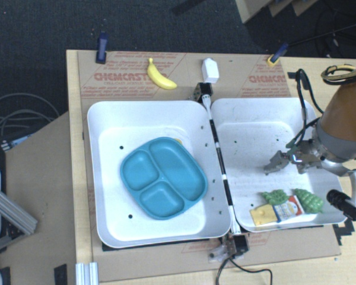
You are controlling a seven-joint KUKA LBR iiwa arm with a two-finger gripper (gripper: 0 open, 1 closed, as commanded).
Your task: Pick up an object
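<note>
In the right bin (249, 123), along the near wall, lies a small cluster. It holds a green leafy toy (276, 196), a second green piece (309, 200), and a yellow, white and red packet (277, 212). My gripper (288, 165) hangs over the middle right of this bin, a little beyond the cluster and apart from it. Its fingers are spread open with nothing between them. A blue divided plate (162, 177) rests in the left bin (101, 129).
A yellow banana (161, 76) and a white block (210, 70) lie on the cardboard behind the bins. A blue clamp (101, 47) and a blue-yellow clamp (277, 55) sit at the bench's far edge. Cables run near the arm at the right.
</note>
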